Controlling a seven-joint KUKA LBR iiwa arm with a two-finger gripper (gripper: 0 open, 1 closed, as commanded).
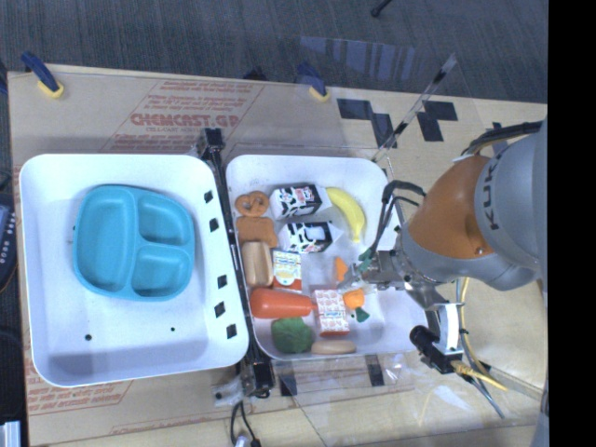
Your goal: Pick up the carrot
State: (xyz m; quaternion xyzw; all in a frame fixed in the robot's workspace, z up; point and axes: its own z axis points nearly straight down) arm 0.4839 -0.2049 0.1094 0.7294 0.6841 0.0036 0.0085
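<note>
**Arm low over the right bin, carrot lying near its front-left corner**

Arm (484,222) enters from the right, its grey body and broad orange band bent over the right edge of the right bin (372,169). The wrist tilts down and leftward, carrying the gripper (365,270) to a spot just inside the bin's right half, close above a small orange piece (354,297) and a second orange bit (340,269). Whether the gripper is apart or together cannot be told from this angle; the wrist hardware and dark cables crowd it.

The carrot (277,303) lies on its side toward the front-left of the right bin, well left of the gripper, with a broccoli floret (292,334) just in front of it and a small red-and-white carton (331,311) at its right end. Nothing grips it. Behind it sit a bread roll (257,264), a gingerbread-man cookie (252,214), two black-and-white milk cartons (296,198), (308,237) and a banana (348,210).

The left bin (47,277) holds a blue divided plate (133,241). Both bins rest on a brown cardboard sheet (186,110) printed with red lettering, held by blue clamps (43,74) at its back edge. Dark grey carpet (186,17) lies beyond the bench.
</note>
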